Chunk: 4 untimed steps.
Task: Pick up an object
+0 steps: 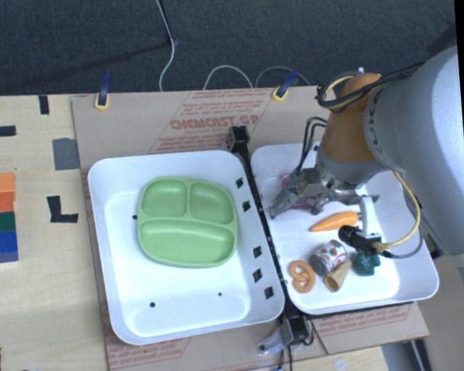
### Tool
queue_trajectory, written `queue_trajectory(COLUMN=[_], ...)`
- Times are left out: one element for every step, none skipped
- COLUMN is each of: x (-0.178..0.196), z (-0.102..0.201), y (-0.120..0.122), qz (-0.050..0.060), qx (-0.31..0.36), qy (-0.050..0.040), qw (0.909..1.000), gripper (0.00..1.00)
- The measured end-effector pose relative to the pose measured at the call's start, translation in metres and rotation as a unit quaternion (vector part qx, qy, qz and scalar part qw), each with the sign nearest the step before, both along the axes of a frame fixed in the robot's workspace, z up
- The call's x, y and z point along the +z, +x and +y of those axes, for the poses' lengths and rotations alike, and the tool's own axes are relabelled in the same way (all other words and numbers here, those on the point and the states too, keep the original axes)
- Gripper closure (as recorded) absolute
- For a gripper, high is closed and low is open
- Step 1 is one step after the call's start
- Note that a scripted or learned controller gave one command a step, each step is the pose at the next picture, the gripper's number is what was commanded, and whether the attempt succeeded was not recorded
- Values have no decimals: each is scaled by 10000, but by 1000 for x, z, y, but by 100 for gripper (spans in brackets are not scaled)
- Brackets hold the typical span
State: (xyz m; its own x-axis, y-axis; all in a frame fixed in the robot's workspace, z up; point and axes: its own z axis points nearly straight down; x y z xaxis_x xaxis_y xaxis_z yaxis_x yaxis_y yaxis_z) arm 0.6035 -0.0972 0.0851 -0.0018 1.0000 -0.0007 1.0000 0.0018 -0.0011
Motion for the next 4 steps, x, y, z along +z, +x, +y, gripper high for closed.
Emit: queue_trajectory(x=[11,54,116,117], z=[0,-1,3,3], y=[0,5,9,9], qz=[-8,-18,-27,-1], qx=[3,1,3,-2], qy=[-8,2,1,5], qw=[10000,10000,10000,10000], gripper=[100,100,100,100])
